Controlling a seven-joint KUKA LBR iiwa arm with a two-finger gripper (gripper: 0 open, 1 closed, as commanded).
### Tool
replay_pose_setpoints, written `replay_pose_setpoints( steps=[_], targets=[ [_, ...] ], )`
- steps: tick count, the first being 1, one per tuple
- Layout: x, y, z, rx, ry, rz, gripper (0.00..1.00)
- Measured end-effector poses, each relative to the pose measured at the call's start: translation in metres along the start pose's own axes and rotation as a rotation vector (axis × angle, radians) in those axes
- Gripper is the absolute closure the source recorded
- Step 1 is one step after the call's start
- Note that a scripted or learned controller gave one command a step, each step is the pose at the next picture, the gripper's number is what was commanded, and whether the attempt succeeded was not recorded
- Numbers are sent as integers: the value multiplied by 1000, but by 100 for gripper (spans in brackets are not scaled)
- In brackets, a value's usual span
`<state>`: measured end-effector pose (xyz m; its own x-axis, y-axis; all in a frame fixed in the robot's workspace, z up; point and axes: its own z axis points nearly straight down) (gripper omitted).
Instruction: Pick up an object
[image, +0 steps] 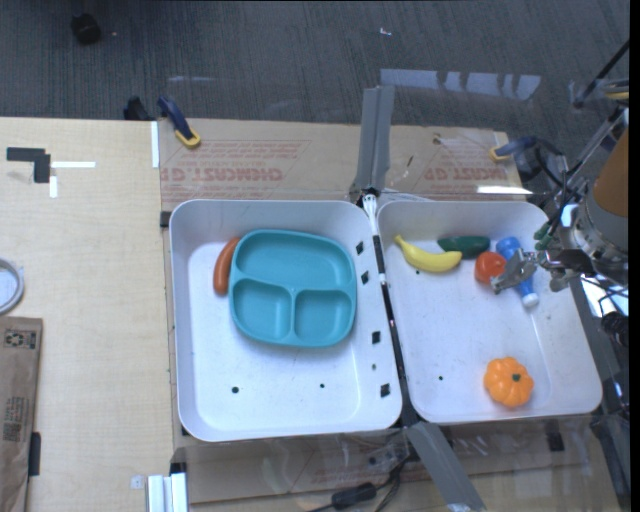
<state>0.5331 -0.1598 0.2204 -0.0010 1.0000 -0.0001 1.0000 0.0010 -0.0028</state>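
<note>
we see open floor mid right bin (560, 395); banana (430, 257), tomato (489, 266) and pumpkin (508, 382) crowd its edges, a teal plate (294, 287) fills the left.

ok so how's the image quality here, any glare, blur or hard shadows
In the camera view the light is soft and even: the teal plate and pumpkin cast only faint shadows on the white bins. Pale streaky reflections, as if off a clear sheet, run across the dark floor at the top. The gripper and the small items beside it look slightly soft, while the banana reads clearly.
</note>
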Motion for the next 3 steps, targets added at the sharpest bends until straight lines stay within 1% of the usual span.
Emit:
replay_pose_setpoints(
  steps=[1, 2, 3],
  targets=[
    [0, 0, -8, 1, 0, 0, 100],
    [-44, 11, -153, -2, -2, 2, 100],
    [-1, 48, -66, 0, 0, -2, 100]
  ],
)
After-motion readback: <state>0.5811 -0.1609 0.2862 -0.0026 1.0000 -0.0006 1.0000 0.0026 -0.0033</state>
